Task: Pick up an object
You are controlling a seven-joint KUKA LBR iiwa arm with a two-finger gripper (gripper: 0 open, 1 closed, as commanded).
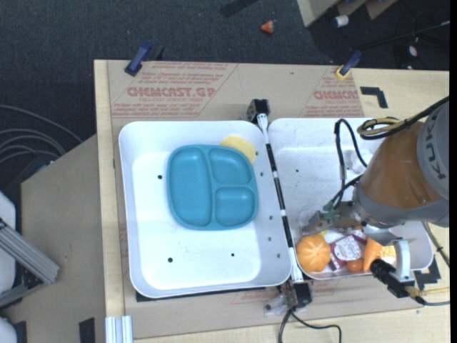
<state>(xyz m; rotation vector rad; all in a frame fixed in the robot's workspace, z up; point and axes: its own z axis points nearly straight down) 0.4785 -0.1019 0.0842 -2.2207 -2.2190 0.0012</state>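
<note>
The arm's orange band (400, 170) and grey wrist hang low over the right bin (307, 156). My gripper (341, 224) sits at the bin's near edge, just above a cluster of small things. That cluster holds an orange ball (313, 254), a small red-and-white packet (348, 249) and an orange-yellow piece (375, 252). The wrist hides the fingers, so I cannot see anything held between them.
The left bin (143, 213) holds a blue divided tray (212, 186), with a yellow object (240, 146) peeking out behind its far right corner. Black clips join the bins at the far (258, 109) and near (300, 291) ends. Cables loop near the arm.
</note>
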